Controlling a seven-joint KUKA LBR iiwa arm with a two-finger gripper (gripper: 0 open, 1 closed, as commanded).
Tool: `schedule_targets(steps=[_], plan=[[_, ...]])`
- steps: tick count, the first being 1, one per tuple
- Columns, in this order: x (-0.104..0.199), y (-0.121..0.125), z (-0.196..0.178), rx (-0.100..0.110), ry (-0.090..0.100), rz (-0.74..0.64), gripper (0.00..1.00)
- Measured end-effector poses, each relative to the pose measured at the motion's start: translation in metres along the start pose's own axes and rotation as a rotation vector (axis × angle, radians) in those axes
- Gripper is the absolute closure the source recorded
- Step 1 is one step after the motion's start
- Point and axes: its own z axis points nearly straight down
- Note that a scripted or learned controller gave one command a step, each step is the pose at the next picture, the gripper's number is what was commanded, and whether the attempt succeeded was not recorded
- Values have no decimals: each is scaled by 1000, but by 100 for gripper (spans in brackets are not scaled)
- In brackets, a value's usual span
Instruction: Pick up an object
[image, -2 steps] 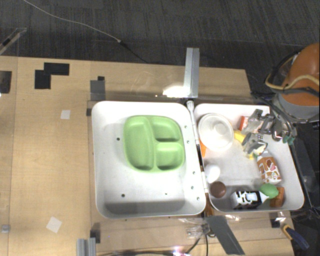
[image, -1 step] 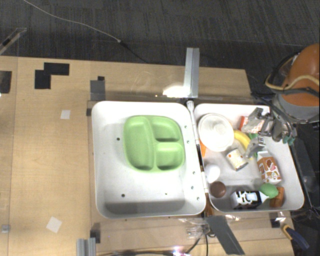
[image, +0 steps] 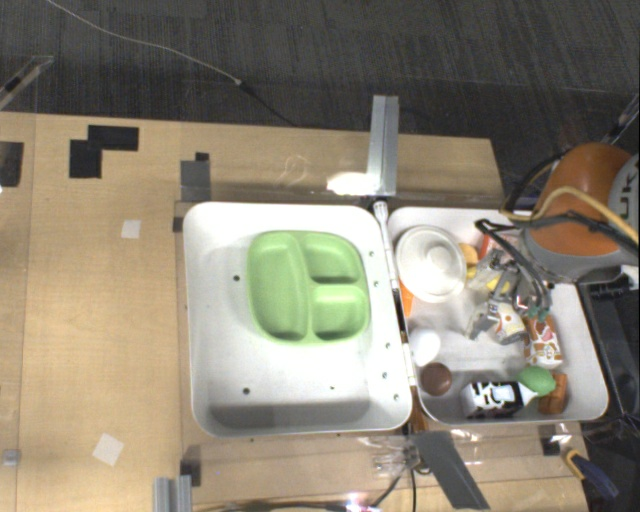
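Right of the left bin (image: 215, 300), touching it along a shared wall, sits the right bin (image: 590, 370).

Left bin: one green divided tray (image: 305, 285), three compartments, lying flat near the middle.

Right bin, near the shared wall: a white bowl (image: 432, 262), upright; below it a small white ball (image: 426, 347); below that a brown ball (image: 435, 378).

Right bin, along the front wall: a black-and-white item (image: 495, 396), a green rounded object (image: 537, 381) just beside it, and an orange-brown piece (image: 554, 395) touching the green one.

Right bin, middle: a red-and-white patterned carton (image: 545, 345).

Gripper (image: 497, 300): reaching in from the right over the right bin, beside the white bowl, low among small clutter. Whether the claw is released or clenched cannot be told; wiring and clutter obscure it.
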Motion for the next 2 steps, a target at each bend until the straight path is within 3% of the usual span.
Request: schedule_targets(steps=[1,2], plan=[[35,15,7,0,-6,102,0],[81,-23,5,-2,-17,103,0]])
